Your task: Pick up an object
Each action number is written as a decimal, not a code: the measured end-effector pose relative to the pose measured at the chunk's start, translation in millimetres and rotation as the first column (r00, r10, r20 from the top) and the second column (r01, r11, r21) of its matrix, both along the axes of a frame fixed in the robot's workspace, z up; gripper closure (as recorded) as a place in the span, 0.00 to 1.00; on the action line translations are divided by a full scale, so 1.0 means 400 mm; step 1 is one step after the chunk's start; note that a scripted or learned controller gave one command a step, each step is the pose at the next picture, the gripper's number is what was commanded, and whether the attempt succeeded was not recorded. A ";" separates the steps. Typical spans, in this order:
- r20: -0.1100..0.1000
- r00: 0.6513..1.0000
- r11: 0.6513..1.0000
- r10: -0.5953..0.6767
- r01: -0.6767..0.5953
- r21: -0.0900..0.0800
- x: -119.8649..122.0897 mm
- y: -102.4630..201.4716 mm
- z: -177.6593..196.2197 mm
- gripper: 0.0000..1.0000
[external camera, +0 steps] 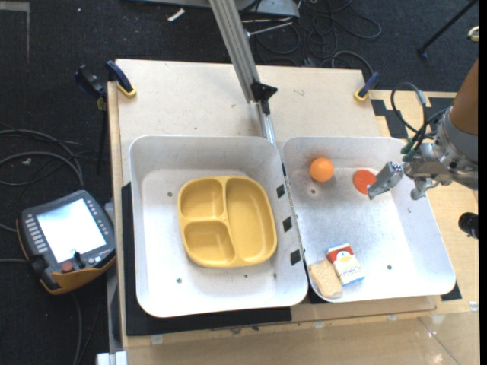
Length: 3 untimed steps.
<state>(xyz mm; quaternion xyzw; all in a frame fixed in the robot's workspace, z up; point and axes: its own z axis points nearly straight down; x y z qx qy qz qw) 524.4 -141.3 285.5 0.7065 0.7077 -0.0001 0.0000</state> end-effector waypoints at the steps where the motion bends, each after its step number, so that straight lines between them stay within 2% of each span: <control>1: 0.000 1.000 1.000 -0.001 0.001 0.000 0.000 0.000 0.000 0.00; 3: -0.005 1.000 1.000 -0.001 0.001 0.001 0.030 0.017 -0.244 0.00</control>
